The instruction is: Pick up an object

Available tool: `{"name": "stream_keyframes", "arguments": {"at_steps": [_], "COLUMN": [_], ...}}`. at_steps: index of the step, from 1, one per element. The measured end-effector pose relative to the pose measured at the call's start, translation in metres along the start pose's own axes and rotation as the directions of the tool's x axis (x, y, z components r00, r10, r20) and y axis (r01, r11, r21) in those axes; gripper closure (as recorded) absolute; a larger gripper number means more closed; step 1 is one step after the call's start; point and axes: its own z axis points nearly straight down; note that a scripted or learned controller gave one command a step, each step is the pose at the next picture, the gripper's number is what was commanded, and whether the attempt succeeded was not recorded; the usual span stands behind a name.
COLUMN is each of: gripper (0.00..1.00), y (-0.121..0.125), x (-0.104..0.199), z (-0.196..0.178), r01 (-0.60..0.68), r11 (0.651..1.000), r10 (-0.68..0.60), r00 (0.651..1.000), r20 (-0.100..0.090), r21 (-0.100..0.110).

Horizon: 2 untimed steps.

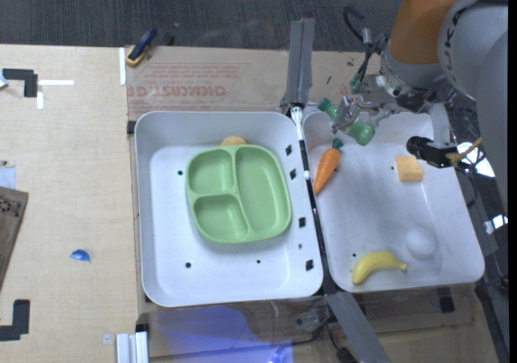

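Observation:
My gripper hangs over the back left corner of the right bin. A small dark green rounded thing lies directly beneath it; whether they touch is unclear. Just left of it, an orange carrot with a green top leans against the bin's left wall. A yellow cheese-like block lies to the gripper's right. At the bin's front are a yellow banana and a white ball.
The left bin holds a green divided plate with a yellow thing peeking out behind it. A grey divider bar rises between the bins at the back. Black cables hang near the right bin's back right.

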Motion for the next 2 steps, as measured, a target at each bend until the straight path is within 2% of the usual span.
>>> {"name": "stream_keyframes", "arguments": {"at_steps": [1, 2], "gripper": [1.0, 1.0], "y": [-0.002, -0.007], "x": [-0.018, -0.062], "z": [-0.038, -0.051], "r01": [-0.001, -0.001], "r11": [1.0, 1.0], "r10": [0.001, 0.001], "r00": [1.0, 1.0], "r20": [0.001, 0.001], "r21": [0.0, 0.0]}}
